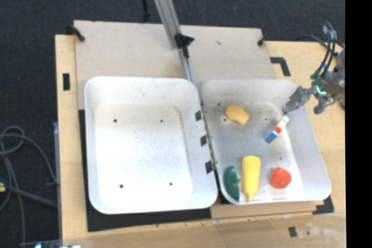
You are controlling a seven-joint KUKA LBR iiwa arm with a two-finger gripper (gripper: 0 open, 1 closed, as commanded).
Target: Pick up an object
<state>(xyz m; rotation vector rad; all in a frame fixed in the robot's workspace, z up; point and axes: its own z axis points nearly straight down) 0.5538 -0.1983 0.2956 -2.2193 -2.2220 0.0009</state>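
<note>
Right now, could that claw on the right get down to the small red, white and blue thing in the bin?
Probably yes. The gripper hangs over the right bin's upper right edge, close to the red, white and blue object. That object lies apart from the others, with nothing over it or between the two.

High slanted overhead on both bins (145,87)

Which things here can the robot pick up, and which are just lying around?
For the job:
hand
tan lump
white, red and blue stick
yellow bottle-shaped toy
green thing
red ball
right bin

Just there:
left bin
metal pole
cables
</note>
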